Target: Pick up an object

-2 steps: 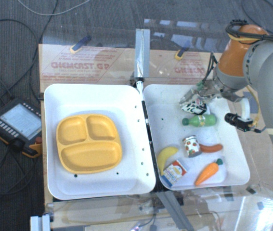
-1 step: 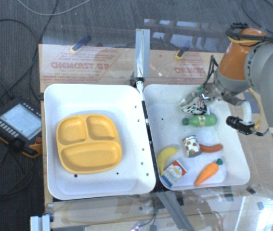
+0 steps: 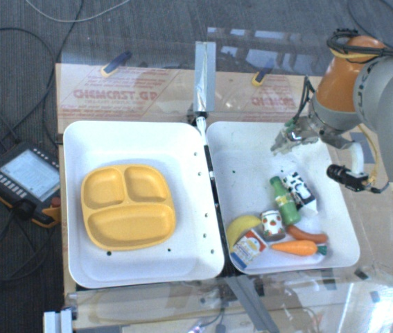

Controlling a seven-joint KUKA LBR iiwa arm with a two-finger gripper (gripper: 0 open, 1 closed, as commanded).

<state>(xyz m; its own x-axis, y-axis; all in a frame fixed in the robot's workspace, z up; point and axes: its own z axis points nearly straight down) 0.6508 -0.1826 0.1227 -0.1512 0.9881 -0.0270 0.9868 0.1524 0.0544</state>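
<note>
My pincer (image 3: 290, 136) hangs over the right bin's (image 3: 241, 155) far side, its opening beyond telling. The carrot (image 3: 297, 248) lies near the front edge: light, stiff, slick; I'd grip mid-body

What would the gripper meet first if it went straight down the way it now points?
Probably bare floor of the right white bin: the gripper hangs over its upper part, apart from the toys piled lower down. Depth is unclear.

board (image 3: 116, 92) | red print, mirrored, "CHEMCAST" | rest unreadable
</note>
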